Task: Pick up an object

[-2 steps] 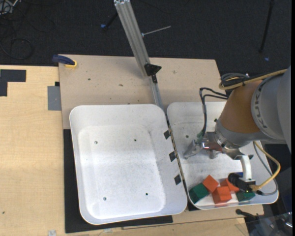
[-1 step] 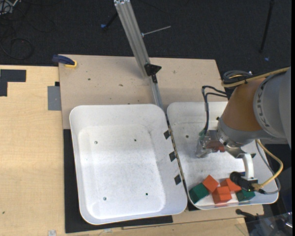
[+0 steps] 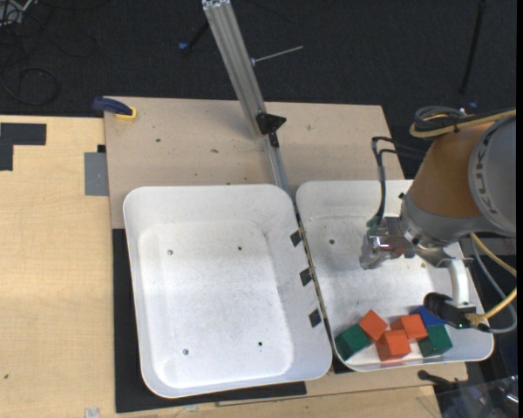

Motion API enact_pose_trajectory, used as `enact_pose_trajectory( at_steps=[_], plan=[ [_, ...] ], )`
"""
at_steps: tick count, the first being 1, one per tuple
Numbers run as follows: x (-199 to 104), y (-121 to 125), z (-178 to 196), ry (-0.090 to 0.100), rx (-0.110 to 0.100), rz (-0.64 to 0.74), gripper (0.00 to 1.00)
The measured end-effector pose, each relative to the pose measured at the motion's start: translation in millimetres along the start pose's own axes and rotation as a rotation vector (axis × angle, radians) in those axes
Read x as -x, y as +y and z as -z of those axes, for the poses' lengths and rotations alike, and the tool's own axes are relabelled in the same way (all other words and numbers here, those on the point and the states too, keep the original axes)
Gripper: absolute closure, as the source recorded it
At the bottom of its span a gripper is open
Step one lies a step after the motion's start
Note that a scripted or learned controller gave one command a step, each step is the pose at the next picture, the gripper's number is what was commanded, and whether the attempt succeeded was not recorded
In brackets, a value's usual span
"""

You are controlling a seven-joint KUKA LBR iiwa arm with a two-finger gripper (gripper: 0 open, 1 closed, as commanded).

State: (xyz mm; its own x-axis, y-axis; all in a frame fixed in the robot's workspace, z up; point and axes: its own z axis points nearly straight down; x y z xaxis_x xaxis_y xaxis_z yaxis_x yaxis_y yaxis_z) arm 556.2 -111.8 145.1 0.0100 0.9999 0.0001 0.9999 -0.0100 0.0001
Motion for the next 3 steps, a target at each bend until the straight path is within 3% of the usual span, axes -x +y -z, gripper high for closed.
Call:
enact_pose_trajectory(
  at_steps=[1, 2, 3],
  plan=[
    [-4.4, 2.7, 43.7, 0.0, 0.001, 0.01, 1.0],
    [-3.1, 2.9, 56.3, 0.0, -0.001, 0.01, 1.0],
    [-57.0, -10.1, 55.1, 0.002, -0.005, 0.013, 1.0]
  ],
)
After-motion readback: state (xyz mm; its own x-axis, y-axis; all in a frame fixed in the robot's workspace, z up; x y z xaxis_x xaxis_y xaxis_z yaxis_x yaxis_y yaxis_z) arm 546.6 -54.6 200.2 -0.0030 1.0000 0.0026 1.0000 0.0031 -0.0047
